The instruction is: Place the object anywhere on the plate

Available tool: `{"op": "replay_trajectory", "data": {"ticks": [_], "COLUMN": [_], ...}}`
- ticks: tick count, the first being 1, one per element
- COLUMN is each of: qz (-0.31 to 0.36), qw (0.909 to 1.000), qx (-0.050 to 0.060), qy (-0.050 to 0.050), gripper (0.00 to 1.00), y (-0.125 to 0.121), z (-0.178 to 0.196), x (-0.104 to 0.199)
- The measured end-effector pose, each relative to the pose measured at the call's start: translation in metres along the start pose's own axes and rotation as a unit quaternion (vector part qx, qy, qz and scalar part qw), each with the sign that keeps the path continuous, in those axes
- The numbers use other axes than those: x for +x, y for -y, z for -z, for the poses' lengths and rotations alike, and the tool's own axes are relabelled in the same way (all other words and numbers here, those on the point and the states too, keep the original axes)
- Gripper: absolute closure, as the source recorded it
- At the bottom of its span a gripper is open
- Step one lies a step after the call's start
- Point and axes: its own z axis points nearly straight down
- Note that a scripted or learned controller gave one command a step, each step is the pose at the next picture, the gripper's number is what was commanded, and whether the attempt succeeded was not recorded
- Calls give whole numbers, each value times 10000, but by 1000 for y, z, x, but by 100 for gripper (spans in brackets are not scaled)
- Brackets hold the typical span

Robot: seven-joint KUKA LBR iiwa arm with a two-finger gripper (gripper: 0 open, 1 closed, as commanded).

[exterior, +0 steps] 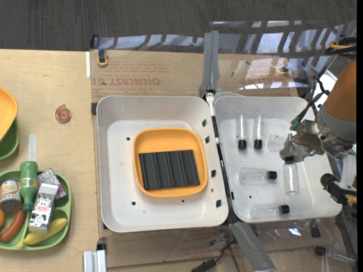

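The claw [290, 152] hangs over the right bin [249, 109], near its right wall, at the end of the grey arm [332, 132] with its orange band [346, 95]. Whether it grips anything I cannot tell: a clear vial [291, 177] lies directly beneath the tip, its black cap up against the claw, but the view does not show it between the fingers. Left of that vial, another vial [256, 175] lies on its side with its cap pointing right, and a third [267, 211] lies near the bin's front wall, cap also to the right. Two more vials [241, 132] [258, 131] lie side by side toward the back of the bin, caps toward the front. In the left bin [113, 169] sits the orange plate [170, 139], carrying a dark ribbed insert [169, 169] (no vial lies on it). Farther left on the table [45, 72], well apart from the bins, stands a green tray [59, 231] of toy food, with a small pink disc [63, 114] behind it and an orange bowl [5, 115] at the view's edge.
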Motion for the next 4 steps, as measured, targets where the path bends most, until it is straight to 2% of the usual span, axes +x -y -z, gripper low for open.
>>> {"op": "replay_trajectory", "data": {"ticks": [1, 2, 3, 4], "qz": [648, 1340, 2411, 3617], "qw": [9979, 9910, 9705, 9323], "qx": [-7, -13, -31, -29], "qy": [7, 10, 15, 17], "gripper": [100, 100, 100, 100], "y": [-74, -149, -177, -177], "z": [17, 10, 35, 95], "x": [-36, -42, -61, -60]}}
